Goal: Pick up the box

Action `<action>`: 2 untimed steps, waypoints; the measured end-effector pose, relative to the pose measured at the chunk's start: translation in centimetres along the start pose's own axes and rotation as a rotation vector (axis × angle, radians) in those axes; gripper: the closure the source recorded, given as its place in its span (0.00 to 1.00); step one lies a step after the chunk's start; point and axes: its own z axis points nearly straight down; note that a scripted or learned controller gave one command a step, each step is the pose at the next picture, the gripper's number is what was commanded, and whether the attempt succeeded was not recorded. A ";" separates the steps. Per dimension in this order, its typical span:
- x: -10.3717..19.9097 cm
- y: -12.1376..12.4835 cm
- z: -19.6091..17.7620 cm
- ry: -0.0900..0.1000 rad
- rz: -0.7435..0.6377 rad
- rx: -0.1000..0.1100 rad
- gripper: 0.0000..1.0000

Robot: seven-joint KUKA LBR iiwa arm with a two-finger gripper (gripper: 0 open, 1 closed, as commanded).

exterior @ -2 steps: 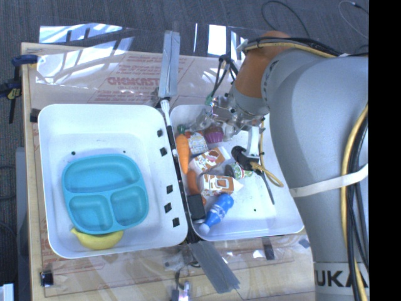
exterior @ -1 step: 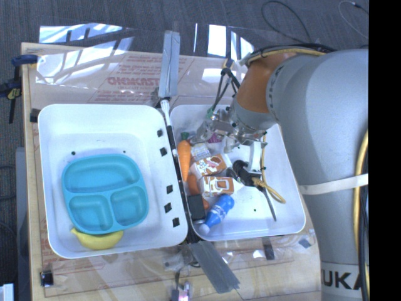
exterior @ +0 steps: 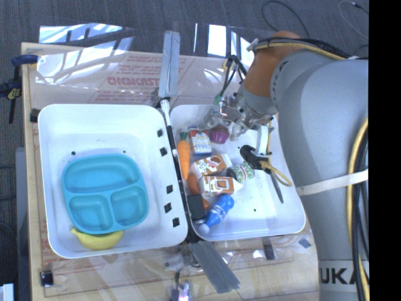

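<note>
Small printed boxes lie in the right bin [exterior: 276, 213]: a blue and white one [exterior: 201, 143], an orange and white one [exterior: 210, 165], and a brown and white one [exterior: 217, 184] just in front of it. My gripper [exterior: 227, 121] hangs over the far part of this bin, right behind a purple object [exterior: 218, 135] and a little right of the blue and white box. The wrist hides what is beneath it, and no box is seen in its grasp.
An orange carrot [exterior: 183, 157] lies along the right bin's left wall, with a black item [exterior: 197, 207] and a blue bottle [exterior: 218, 211] nearer the front. A green and white can [exterior: 241, 172] sits mid-bin. The left bin [exterior: 53, 124] holds a blue divided plate [exterior: 104, 191] and a banana [exterior: 97, 239].
</note>
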 end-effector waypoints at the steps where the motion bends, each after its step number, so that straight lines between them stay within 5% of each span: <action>1: 2.0 -3.7 0.0 -0.003 0.150 -0.003 0.00; 2: 2.3 -3.6 -1.0 0.002 0.144 -0.001 1.00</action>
